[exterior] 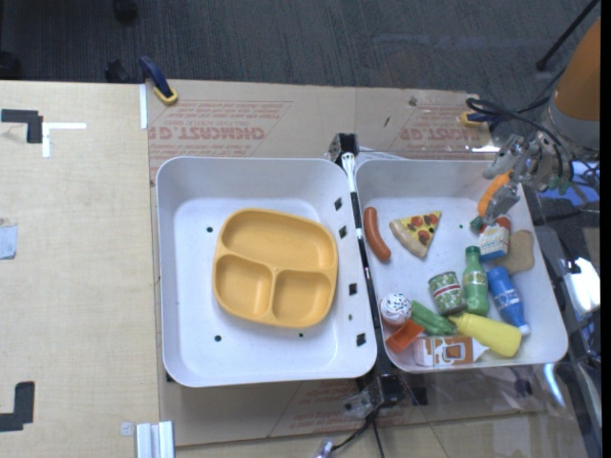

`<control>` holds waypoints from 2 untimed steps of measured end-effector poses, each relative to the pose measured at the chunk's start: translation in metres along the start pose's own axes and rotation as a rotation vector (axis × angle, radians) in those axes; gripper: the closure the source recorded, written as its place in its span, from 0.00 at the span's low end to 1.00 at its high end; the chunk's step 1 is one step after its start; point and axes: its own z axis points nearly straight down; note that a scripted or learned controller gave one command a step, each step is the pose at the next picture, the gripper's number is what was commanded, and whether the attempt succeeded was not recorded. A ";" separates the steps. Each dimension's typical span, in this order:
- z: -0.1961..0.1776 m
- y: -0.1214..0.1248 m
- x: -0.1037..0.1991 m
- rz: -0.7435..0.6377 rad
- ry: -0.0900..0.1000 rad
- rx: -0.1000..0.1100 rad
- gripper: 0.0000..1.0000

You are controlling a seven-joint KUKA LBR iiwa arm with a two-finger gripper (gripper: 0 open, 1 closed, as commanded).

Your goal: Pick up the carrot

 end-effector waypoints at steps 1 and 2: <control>0.000 0.000 0.000 -0.001 0.001 0.000 0.00; 0.000 0.000 0.000 -0.001 0.001 0.000 0.00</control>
